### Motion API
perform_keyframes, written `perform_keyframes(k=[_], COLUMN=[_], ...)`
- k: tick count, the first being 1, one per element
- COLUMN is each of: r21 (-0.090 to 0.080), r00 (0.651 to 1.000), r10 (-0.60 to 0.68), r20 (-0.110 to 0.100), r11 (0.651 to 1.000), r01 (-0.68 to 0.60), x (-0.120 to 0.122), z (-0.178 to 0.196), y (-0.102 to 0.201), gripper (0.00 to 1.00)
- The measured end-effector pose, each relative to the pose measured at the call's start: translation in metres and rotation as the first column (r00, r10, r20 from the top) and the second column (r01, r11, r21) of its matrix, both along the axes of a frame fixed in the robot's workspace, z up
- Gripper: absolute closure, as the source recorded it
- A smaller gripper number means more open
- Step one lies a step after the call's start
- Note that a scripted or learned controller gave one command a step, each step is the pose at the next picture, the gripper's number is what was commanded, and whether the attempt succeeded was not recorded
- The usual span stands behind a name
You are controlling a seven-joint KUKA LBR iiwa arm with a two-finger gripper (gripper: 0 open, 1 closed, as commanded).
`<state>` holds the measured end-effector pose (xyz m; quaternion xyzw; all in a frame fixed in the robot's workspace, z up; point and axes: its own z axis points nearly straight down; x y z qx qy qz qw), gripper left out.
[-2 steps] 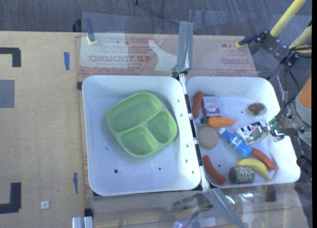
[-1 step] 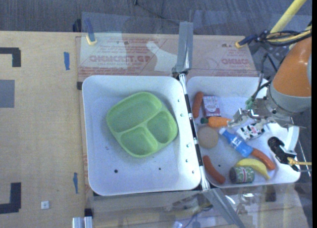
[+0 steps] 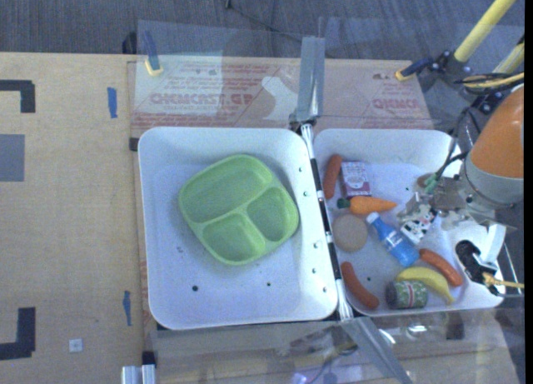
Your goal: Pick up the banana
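Banana lies in the right bin near its front right corner, touching a green can on its left and just in front of a red sausage. The gripper hangs over the bin's right side, above the blue bottle; how far it is open cannot be told. A green divided plate sits in the left bin.

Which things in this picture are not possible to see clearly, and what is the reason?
- Gripper, camera view: small and blurred among items; open or shut is unclear.
- Small white-and-red carton: label print too small to read.
- Green printed can: partly covered by the yellow curved banana.
- Grey arm: cut off by the right edge.
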<state>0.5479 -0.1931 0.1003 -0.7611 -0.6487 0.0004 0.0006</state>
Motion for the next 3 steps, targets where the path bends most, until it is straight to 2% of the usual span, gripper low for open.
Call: perform_keyframes(k=[1, 2, 3], r21=[-0.001, 0.002, -0.002], r00=[0.993, 0.889, 0.876], r10=[-0.114, -0.458, -0.481], r20=[0.022, 0.006, -0.003], r11=[0.993, 0.889, 0.877], r01=[0.114, 0.458, 0.481], x=[-0.061, -0.067, -0.040], z=[-0.007, -0.014, 0.040], y=[0.014, 0.037, 0.007], gripper=[0.00, 0.00, 0.00])
